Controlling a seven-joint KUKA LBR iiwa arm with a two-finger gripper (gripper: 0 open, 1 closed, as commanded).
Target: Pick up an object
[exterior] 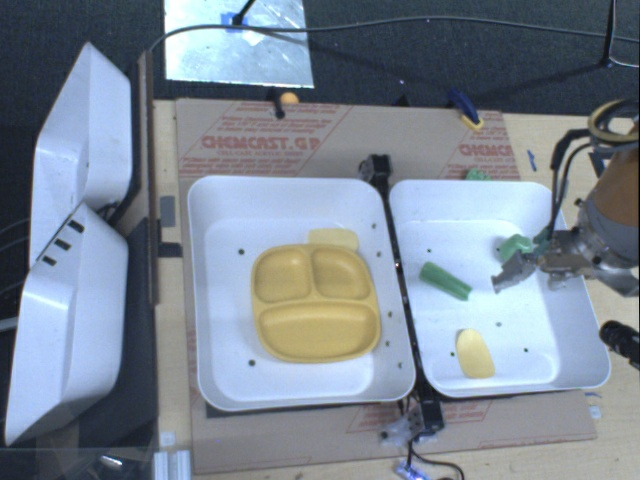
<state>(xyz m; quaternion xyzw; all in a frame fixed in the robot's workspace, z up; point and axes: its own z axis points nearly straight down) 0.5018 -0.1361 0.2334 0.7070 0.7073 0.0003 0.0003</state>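
Note:
In the right bin (560, 368) lie a green cylinder (444, 279) left of the middle and a yellow oval piece (475, 353) near the front. My gripper (508, 266) reaches in from the right, over the bin's right half. A small green block (517, 245) sits right at the gripper's tip, touching or overlapping it. Whether the block is gripped or just lies beside the tip on the bin floor cannot be made out. The cylinder is a short way to the left of the gripper, apart from it.
The left bin (225, 368) holds a yellow divided plate (315, 303) and a pale yellow flat piece (333, 238) behind it. A small green bit (478, 175) lies on the cardboard behind the right bin. The arm's wrist and cables (610, 218) hang over the right rim.

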